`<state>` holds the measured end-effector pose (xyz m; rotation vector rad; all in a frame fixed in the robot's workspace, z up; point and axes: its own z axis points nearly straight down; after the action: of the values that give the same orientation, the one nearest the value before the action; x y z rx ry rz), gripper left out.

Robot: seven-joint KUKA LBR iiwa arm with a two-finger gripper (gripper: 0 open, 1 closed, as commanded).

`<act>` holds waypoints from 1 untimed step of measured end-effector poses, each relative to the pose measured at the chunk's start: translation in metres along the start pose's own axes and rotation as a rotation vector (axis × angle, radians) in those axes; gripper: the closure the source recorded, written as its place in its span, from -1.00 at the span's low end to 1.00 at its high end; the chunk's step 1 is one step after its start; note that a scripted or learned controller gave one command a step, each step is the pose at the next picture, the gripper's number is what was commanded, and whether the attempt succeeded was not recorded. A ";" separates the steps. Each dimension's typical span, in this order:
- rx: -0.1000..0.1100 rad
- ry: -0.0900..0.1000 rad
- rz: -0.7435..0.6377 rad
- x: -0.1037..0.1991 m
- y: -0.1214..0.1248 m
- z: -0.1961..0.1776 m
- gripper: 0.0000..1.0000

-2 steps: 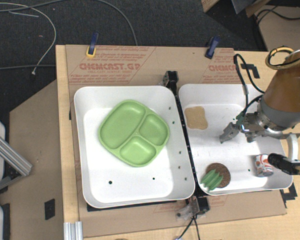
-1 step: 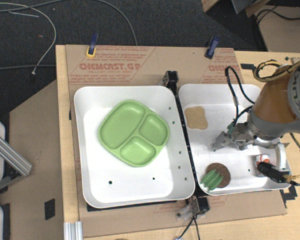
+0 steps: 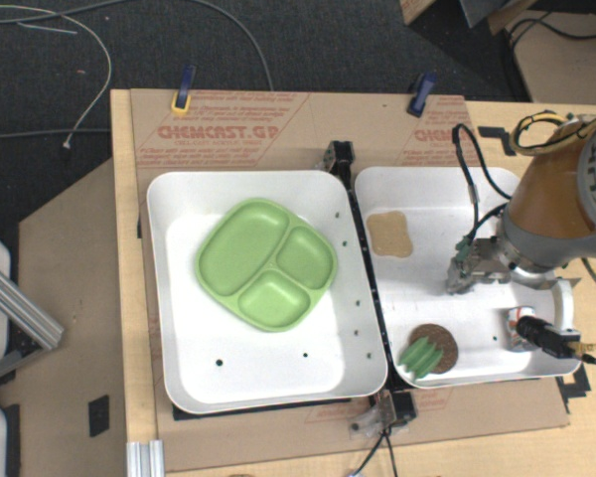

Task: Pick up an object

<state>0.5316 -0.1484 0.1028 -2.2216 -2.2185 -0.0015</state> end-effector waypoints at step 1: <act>-0.006 -0.003 -0.002 0.000 0.007 -0.045 1.00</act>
<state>0.5390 -0.1489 0.1479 -2.2237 -2.2261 -0.0047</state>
